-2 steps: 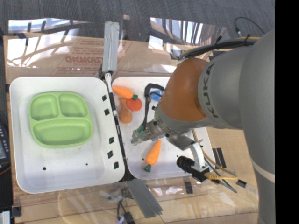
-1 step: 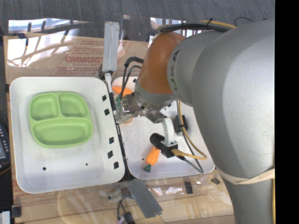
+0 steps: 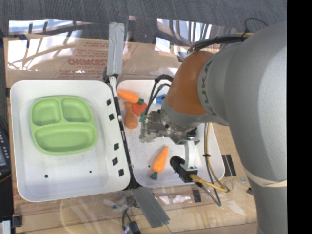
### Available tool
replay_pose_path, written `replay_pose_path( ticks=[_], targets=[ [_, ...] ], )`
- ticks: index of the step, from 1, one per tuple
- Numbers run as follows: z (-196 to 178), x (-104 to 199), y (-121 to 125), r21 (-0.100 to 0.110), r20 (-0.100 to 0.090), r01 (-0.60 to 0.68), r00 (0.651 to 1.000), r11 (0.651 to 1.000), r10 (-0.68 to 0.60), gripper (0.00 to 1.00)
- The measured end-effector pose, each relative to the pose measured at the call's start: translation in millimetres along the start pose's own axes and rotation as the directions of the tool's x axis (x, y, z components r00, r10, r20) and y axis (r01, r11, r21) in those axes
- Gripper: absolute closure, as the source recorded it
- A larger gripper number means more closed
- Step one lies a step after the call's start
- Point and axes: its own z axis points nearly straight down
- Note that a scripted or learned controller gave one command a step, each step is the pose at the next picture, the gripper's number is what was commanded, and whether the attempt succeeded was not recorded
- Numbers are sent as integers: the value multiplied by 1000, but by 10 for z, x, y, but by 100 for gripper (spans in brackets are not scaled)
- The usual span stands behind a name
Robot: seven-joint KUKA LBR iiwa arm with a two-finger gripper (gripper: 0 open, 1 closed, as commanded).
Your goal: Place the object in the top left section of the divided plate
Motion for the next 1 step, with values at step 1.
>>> replay_pose_path(
  ticks=[1],
  targets=[
    [0,37,-51,1,-1,14,1000,1000,-14,100]
  ],
)
